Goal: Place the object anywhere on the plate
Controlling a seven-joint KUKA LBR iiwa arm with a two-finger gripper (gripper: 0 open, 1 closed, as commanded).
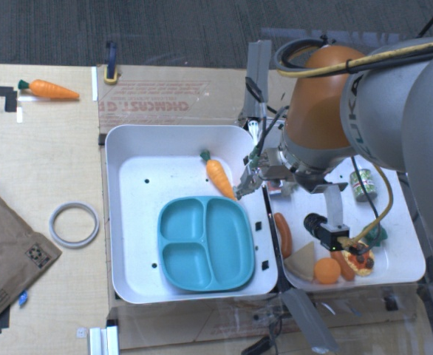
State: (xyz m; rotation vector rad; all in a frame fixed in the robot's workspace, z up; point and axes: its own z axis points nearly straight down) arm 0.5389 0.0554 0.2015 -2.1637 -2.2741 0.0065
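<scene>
A teal three-compartment plate [205,244] lies in the left white bin [128,198], toward its front right. An orange toy carrot [217,176] with a green top lies slanted on the bin floor just beyond the plate's far right corner. My gripper [244,186] is at the carrot's lower right end, over the wall between the two bins. The wrist hides whether it grips the carrot.
The right bin [401,220] holds a red sausage [281,231], an orange ball [326,271], a pizza slice [358,261], a tan wedge [302,257] and a small can [363,185]. On the bench to the left lie a second carrot [50,90], a tape ring [74,223] and a cardboard box [6,261].
</scene>
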